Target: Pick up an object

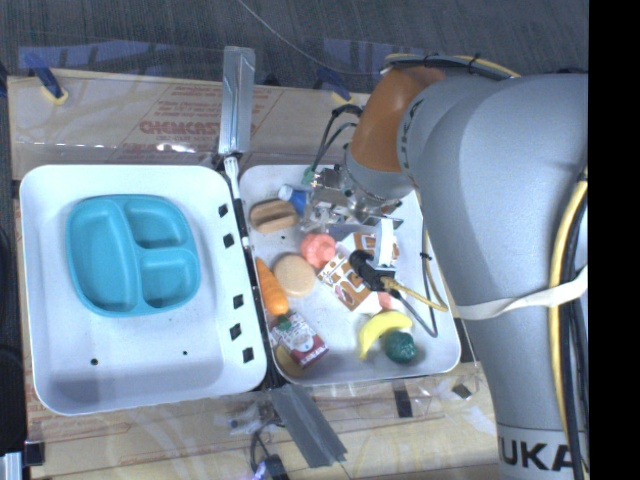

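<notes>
White letters reading "UKA" are showing on the grey arm [520, 238] at its base, and faded red print, unreadable, is running across the clear sheet [150, 118] beyond the left bin [40, 298]. That bin is holding a turquoise divided tray [132, 253]. The gripper [335, 208] is hanging over the right bin [440, 353], and I cannot tell its state. Just beside it are lying a toy burger [272, 214] and a pink ball [320, 249]; nearer the camera a carrot [271, 287], a banana [381, 332] and a printed red carton [303, 343]. Dark carpet [120, 8] is surrounding the bench.

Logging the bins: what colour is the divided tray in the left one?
Light blue tray, clearest in the camera view.
</notes>
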`<state>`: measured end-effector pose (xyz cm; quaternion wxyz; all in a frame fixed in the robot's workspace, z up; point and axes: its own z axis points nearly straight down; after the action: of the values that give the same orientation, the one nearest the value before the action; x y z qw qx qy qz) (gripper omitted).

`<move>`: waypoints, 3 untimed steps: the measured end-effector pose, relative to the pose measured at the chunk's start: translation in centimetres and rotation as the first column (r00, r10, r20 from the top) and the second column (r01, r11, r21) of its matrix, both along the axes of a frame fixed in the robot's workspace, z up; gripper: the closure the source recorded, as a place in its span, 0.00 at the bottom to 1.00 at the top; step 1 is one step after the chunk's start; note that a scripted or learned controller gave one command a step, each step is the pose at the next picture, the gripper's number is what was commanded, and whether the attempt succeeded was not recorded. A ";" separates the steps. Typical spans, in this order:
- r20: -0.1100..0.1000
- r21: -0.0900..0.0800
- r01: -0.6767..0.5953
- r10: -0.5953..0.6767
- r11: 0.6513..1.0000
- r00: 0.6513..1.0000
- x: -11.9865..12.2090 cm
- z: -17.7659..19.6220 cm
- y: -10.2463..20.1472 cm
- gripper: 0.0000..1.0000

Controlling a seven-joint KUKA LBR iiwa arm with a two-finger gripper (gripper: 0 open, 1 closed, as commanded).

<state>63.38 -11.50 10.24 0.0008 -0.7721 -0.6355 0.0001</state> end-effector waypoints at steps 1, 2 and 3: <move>-0.005 -0.006 0.002 -0.002 1.000 1.000 -0.2 -0.1 -0.4 0.00; -0.002 0.000 -0.161 0.161 0.987 0.987 -1.3 -1.0 -2.8 0.00; -0.002 0.001 -0.165 0.165 0.986 0.986 -1.2 0.0 -2.7 1.00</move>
<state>62.20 -14.20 10.29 0.0018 -0.7168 -0.6973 0.0007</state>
